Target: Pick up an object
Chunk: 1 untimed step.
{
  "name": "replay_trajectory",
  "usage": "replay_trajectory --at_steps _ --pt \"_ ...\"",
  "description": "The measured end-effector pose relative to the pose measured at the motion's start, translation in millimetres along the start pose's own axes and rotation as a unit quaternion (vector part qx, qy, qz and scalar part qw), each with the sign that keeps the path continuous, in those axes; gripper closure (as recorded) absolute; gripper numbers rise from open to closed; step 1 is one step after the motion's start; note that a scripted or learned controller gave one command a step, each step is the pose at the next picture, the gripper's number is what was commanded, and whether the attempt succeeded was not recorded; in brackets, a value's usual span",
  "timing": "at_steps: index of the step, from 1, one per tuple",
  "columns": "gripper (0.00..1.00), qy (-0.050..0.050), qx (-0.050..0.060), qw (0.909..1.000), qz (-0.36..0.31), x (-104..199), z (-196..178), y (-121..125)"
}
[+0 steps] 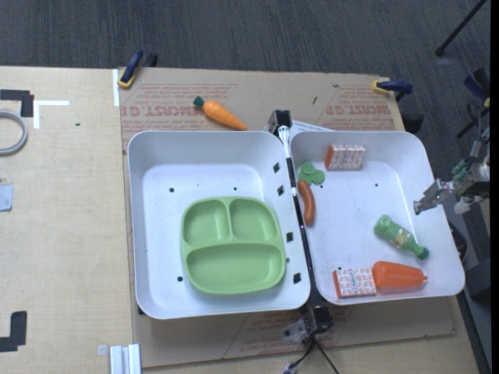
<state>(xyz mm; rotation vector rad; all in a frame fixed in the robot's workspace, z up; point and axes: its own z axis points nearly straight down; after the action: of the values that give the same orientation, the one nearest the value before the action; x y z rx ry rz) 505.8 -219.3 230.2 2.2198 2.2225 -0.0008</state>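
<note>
The right bin (366,201) holds several objects. A red-and-white carton (345,157) lies at the back, with a green leafy piece (310,174) and a brown sausage (306,202) by the left wall. A green bottle (400,237) lies right of the middle. At the front sit a large orange carrot (398,276) and a small printed box (355,282). My gripper (438,195) hangs at the bin's right rim, above and right of the green bottle, with nothing visibly in it.
The left bin (156,209) carries a green divided plate (232,245). A small carrot (221,114) lies on the cardboard behind the bins. Clamps (131,68) pin the cardboard's back corners. A cable runs out below the bins' front.
</note>
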Motion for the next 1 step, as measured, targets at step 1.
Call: replay_trajectory --at_steps 1 --pt "0.0 0.0 0.0 0.9998 0.02 38.6 115.7 41.6"
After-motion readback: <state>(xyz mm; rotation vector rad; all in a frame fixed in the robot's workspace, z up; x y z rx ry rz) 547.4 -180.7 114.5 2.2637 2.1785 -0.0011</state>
